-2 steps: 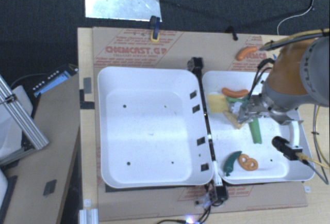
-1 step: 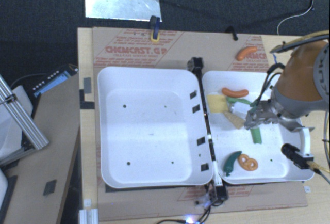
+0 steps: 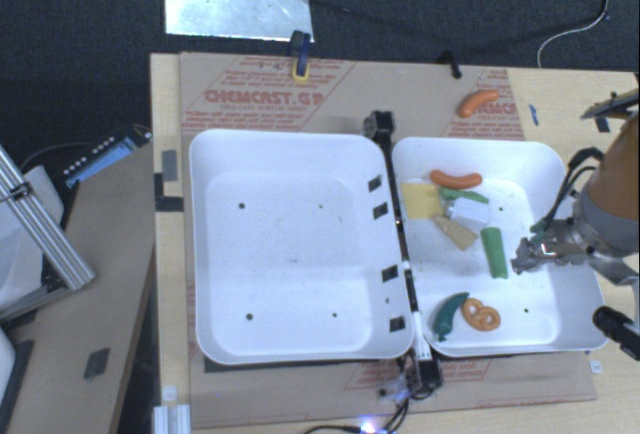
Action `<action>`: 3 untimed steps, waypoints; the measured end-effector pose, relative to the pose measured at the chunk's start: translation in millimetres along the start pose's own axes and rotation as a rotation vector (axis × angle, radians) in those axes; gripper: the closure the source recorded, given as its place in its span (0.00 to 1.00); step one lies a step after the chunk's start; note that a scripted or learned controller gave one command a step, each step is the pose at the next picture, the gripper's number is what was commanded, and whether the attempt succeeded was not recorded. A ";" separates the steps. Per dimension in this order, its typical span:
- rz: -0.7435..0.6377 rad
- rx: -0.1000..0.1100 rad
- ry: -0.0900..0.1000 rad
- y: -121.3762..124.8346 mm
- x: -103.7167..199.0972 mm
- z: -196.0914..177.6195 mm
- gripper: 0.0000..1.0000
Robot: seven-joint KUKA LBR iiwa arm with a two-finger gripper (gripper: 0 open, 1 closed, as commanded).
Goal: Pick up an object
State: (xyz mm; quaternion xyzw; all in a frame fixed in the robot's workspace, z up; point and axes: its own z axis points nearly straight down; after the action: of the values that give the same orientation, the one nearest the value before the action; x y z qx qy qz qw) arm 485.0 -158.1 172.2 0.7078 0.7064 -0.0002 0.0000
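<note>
The right bin (image 3: pixel 545 167) holds several small toy foods: an orange sausage (image 3: pixel 456 180), a yellow block (image 3: pixel 422 202), a white-grey piece (image 3: pixel 468 213), a tan cracker (image 3: pixel 460 234), a green stick (image 3: pixel 493 252), a dark green pepper (image 3: pixel 447 313) and a pretzel (image 3: pixel 481 316). My gripper (image 3: pixel 527 259) reaches in from the right edge, low over the bin's right side, just right of the green stick. Nothing shows between its fingers.
The left bin (image 3: pixel 290 242) lies beside the right one, with a black hinge strip (image 3: pixel 395 242) between them. Another orange sausage (image 3: pixel 478 103) lies on the cardboard behind the right bin. A yellow and blue clamp (image 3: pixel 300 57) stands at the back.
</note>
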 end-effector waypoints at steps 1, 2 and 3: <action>-0.017 -0.003 0.003 2.6 118.6 -12.7 1.00; -0.014 -0.014 0.001 97.6 178.3 -99.6 1.00; -0.012 0.007 0.003 41.0 246.9 -34.6 1.00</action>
State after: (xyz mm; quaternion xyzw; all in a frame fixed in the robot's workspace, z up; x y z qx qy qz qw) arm 526.5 88.8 206.8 0.7035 0.7106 -0.0018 -0.0035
